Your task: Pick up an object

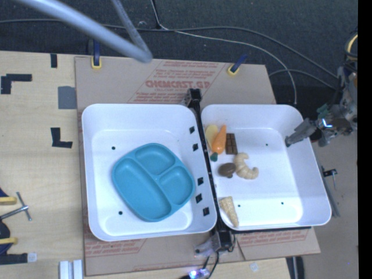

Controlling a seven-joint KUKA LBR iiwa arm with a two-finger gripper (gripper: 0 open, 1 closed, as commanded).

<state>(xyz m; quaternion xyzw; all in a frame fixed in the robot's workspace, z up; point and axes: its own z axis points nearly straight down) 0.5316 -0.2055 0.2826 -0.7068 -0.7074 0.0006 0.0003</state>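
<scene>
Gripper (299,133) is sitting at the right bin's (273,211) upper right rim, w/ nothing between its fingers; can't tell if they're spread or closed. Objs are clustering by the bin's left wall, well apart from gripper. Carrot (218,138) is lying long axis up-down, slightly tilted, a yellow piece (210,132) touching its left side. Brown bar (231,143) is lying just right of carrot, long axis also up-down. Below, a brown lump (227,170) is touching a curved cream piece (246,167). A cone-like item (228,210) is lying near the lower left corner, narrow end pointing down-right. Left bin (93,156) is holding a blue divided tray (152,181). Bare floor is lying between gripper & objs
</scene>
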